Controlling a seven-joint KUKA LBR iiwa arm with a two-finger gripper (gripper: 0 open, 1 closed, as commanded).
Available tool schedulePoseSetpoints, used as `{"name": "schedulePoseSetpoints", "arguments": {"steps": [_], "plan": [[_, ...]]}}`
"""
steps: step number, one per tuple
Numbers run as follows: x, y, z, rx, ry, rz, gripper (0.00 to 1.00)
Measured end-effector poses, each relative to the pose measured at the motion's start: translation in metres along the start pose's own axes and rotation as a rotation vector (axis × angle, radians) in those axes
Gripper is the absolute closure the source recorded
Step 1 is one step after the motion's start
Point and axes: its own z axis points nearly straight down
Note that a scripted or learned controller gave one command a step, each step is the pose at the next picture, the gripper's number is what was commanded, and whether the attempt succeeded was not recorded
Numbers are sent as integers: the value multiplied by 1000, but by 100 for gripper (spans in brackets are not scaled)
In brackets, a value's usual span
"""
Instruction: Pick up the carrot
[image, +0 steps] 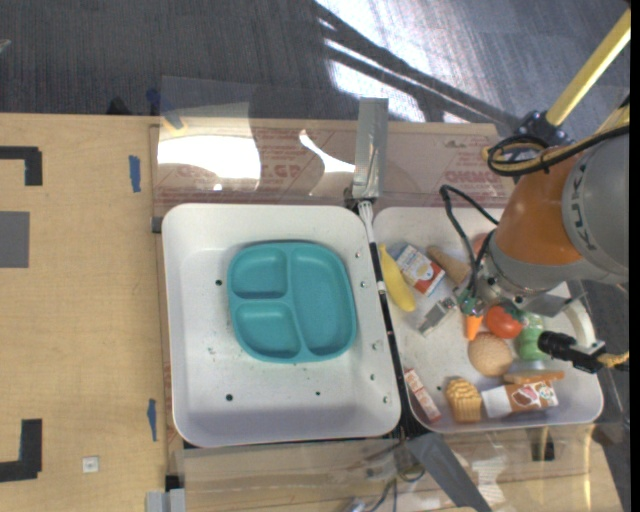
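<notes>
Two white bins are sitting side by side on the bench. The left bin is holding one teal divided tray with three compartments. The right bin is holding the clutter: one yellow banana lying along its left wall, one small milk carton just beside the banana, one red tomato, one tan round bun-like piece, one corn cob near the front wall, one white bottle with a red label lying on its side next to the corn, and something green half hidden under the arm.

The one carrot is lying in the right bin, touching the tomato's left side and just above the tan piece.

The gripper is hanging over the carrot's upper end, with the orange-banded arm reaching in above it. From here I cannot tell how it is set, or whether anything is caught in it.
</notes>
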Motion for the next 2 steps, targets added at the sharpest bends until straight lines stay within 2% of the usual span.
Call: {"name": "schedulePoseSetpoints", "arguments": {"steps": [1,2], "plan": [[15,-30,5,-11,-5,-35,0],[-26,35,6,-8,-4,-32,0]]}}
